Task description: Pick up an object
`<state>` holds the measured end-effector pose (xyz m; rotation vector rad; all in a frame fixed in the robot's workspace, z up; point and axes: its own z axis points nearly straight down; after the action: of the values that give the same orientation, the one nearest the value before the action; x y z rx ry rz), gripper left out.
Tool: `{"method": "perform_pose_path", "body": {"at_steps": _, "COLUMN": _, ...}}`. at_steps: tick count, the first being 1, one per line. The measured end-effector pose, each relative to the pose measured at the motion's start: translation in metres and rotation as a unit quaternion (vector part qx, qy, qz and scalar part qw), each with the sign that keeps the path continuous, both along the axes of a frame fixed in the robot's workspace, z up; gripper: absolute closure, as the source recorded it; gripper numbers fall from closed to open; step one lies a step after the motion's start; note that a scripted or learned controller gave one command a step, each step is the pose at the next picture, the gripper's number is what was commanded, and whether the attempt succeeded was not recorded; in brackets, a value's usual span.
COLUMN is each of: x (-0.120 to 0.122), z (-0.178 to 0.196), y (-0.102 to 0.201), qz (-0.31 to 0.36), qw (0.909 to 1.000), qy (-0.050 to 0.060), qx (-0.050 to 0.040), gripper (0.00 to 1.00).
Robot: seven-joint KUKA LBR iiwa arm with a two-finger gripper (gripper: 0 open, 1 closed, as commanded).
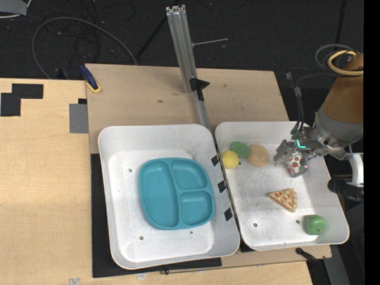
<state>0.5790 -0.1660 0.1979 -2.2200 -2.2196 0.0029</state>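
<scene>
**A:** Any writing you can read from up there?

**B:** None; nothing is sharp enough to show a label. Nearest the camera, in the right bin (261,233), sits a green round fruit (315,224) by the front corner. A little farther back lies a pizza slice (284,199), flat and apart from everything else.

**A:** And your pincer?

**B:** My pincer (293,157) is down at the far right of that bin, over a small red-and-white object (295,167). It looks to be touching it, but whether I've clenched on it or stand released, I cannot tell; the tips blur into the object.

**A:** What lies beyond?

**B:** Just left of me, a tan round piece (259,155), then a green ridged thing (238,148) and a yellow ball (230,160) by the bin's left wall. The left bin (119,147) holds a teal divided tray (176,192).
</scene>
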Motion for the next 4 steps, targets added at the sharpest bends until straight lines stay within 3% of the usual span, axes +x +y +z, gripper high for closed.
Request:
{"method": "perform_pose_path", "body": {"at_steps": 1, "x": 0.001, "z": 0.001, "y": 0.000, "qz": 0.000, "qw": 1.0000, "qy": -0.001, "qx": -0.0002, "gripper": 0.00}}
{"method": "perform_pose_path", "body": {"at_steps": 2, "x": 0.000, "z": -0.056, "y": -0.010, "qz": 0.000, "qw": 1.0000, "qy": 0.003, "qx": 0.0005, "gripper": 0.00}}
{"method": "perform_pose_path", "body": {"at_steps": 3, "x": 0.001, "z": -0.094, "y": -0.010, "qz": 0.000, "qw": 1.0000, "qy": -0.001, "qx": -0.0001, "gripper": 0.00}}
{"method": "perform_pose_path", "body": {"at_steps": 4, "x": 0.000, "z": -0.086, "y": -0.011, "qz": -0.002, "qw": 1.0000, "qy": 0.001, "qx": 0.0005, "gripper": 1.00}}
